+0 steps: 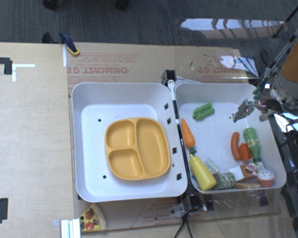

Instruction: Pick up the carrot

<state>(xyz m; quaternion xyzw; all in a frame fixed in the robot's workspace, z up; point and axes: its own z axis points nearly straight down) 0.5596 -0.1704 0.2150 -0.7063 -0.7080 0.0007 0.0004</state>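
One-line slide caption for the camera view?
Gripper hovers open over the right bin's far right side; carrot lies untouched by the left wall.

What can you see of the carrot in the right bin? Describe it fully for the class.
The carrot is a small orange toy with a smooth, plastic-looking skin, tapering toward its upper end. It lies flat on the floor of the right bin, close along the left wall. Its lower end nears the yellow bottle; contact is unclear. The gripper is well away.
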